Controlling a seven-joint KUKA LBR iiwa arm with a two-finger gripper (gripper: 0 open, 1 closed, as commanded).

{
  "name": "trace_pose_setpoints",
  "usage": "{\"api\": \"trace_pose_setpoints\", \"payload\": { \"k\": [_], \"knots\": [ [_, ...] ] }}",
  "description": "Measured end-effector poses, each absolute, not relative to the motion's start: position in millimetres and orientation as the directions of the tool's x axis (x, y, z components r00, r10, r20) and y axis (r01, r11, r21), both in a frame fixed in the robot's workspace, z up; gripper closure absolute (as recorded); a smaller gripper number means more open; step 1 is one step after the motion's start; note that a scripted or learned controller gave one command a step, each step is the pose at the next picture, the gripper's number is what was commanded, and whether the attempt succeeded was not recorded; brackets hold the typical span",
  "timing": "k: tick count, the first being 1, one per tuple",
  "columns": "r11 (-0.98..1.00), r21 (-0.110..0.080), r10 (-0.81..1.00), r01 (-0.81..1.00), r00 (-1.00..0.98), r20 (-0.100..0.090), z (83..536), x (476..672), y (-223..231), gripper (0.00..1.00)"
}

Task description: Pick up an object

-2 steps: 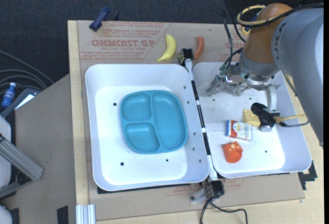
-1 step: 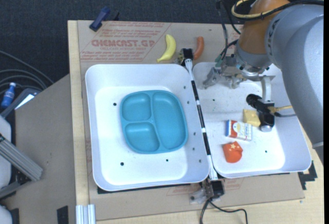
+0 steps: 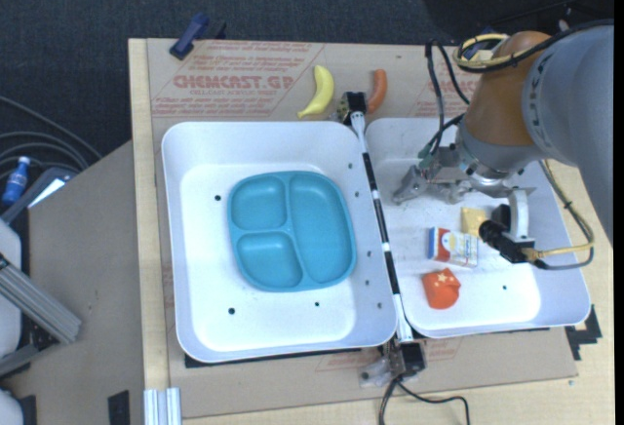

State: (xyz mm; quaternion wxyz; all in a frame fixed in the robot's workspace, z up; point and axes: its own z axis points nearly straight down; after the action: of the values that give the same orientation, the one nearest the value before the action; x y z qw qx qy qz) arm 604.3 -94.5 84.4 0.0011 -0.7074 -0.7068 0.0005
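My gripper [image 3: 417, 183] hangs low over the back left part of the right bin [image 3: 556, 301], under the grey and orange arm [image 3: 517, 101]. In front of it lie a small white carton with orange and blue print [image 3: 451, 246], a red-orange toy [image 3: 442, 289] and a yellow block [image 3: 474, 218] partly hidden by the wrist. The carton lies a short way to the gripper's front right, apart from it. Nothing shows in the gripper's grasp.
The left bin [image 3: 195, 160] holds a blue divided plate [image 3: 291, 229]. On the bench behind the bins lie a yellow banana [image 3: 317, 92] and an orange sausage-shaped toy [image 3: 376, 90]. A blue clip [image 3: 188, 36] sits at the bench's back left corner. Cables [image 3: 561, 252] trail over the right bin.
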Motion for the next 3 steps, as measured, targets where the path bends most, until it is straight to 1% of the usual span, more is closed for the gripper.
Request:
{"api": "trace_pose_setpoints", "payload": {
  "k": [1,2,3],
  "knots": [
    [0.001,0.001,1.0,1.0,-0.001,0.0,85,666.4,-96,0.0],
    [0.001,0.003,1.0,1.0,-0.001,-0.002,96,667.0,-96,1.0],
    [0.001,0.003,1.0,1.0,-0.001,-0.002,95,666.9,-96,0.0]
  ]
}}
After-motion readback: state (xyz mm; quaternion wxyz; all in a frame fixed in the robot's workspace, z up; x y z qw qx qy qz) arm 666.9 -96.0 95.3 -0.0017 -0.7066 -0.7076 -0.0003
